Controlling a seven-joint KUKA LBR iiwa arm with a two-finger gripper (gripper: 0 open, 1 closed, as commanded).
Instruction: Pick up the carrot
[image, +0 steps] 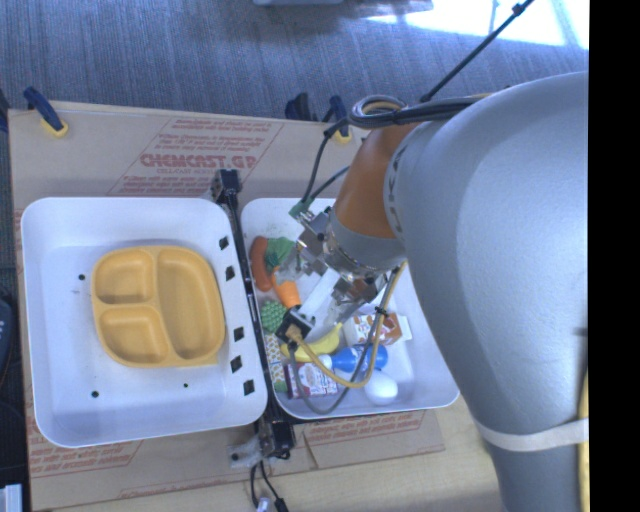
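The carrot (287, 293) is a short orange piece lying in the left part of the right bin (435, 385), among other toy foods. The gripper (318, 283) comes down from the orange-banded wrist into the middle of that bin. It is just to the right of the carrot and very close to it. The arm and its fittings hide much of the gripper's tip, and I cannot see anything held.
Around the carrot lie a red elongated thing (258, 262), a green piece (279, 250), a yellow banana (322, 343), a blue bottle (360, 358), a white egg (382, 388) and small cartons (316, 379). The left bin (60, 400) holds a yellow divided plate (158, 303).
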